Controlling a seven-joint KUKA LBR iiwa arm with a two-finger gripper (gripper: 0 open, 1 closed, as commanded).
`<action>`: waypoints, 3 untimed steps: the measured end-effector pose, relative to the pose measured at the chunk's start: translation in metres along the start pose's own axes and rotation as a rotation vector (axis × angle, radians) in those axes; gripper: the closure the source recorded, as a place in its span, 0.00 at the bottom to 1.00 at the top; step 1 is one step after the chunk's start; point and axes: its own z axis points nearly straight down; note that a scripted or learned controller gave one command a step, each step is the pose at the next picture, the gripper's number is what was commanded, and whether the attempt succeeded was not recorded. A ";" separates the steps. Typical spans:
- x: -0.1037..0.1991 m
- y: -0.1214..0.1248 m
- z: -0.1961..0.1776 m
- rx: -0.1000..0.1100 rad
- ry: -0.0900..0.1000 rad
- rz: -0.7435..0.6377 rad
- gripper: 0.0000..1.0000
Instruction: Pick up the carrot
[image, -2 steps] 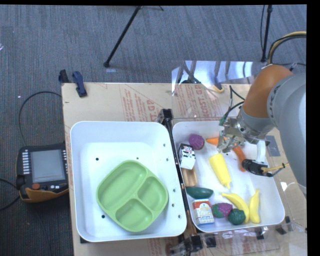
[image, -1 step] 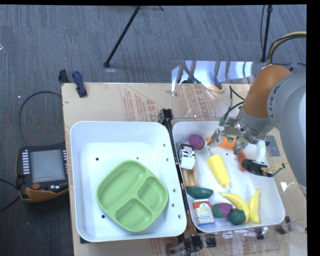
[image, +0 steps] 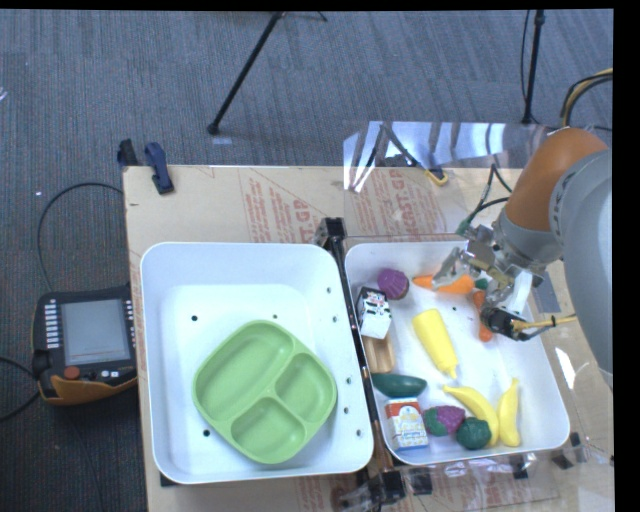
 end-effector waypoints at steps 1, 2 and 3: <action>0.001 0.000 -0.010 -0.001 -0.008 -0.013 1.00; 0.019 -0.103 0.011 0.002 -0.023 -0.252 1.00; 0.018 -0.103 0.011 0.000 -0.023 -0.249 0.00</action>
